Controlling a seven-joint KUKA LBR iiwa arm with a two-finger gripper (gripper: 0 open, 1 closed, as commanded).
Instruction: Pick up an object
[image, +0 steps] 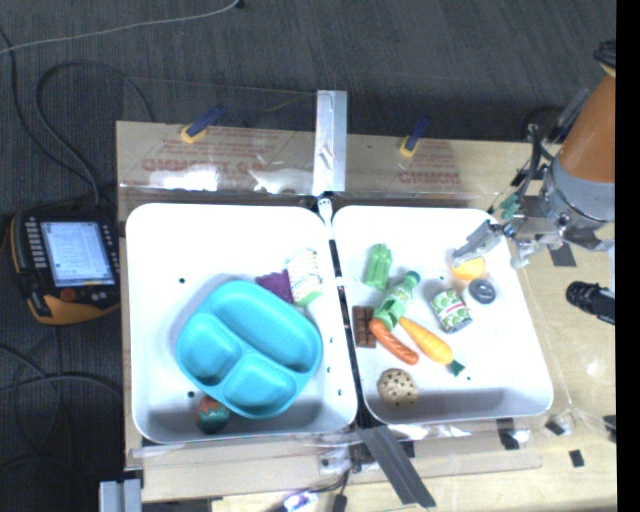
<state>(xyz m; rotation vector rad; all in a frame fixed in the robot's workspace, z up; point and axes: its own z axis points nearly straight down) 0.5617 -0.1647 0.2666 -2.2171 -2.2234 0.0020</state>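
Pincer (487, 238) of the grey arm hangs over the upper right corner of the right bin (520, 380), and its two fingers stand apart with nothing between them. Just under it lies a small yellow piece (468, 268), and beside that a little grey round thing (483, 292). They are near the fingers, but I cannot tell if anything touches.

Lower in the same bin I see a small can (451, 309) with a green label, an orange carrot (430, 340), a red-orange sausage-shaped toy (392, 343), a green bottle (377, 266), another green bottle (399, 297) that lies tilted, a dark brown bar (362, 326) against the left wall, and a cookie (397, 385) near the front.

In the left bin (150, 260) a blue divided plate (250, 346) lies tilted. Behind it there are a purple thing (277, 286) and a white packet (304, 273). At the front corner a small red and green ball (211, 412) lies partly under the plate.

Both bins stand side by side on the counter (580, 350).
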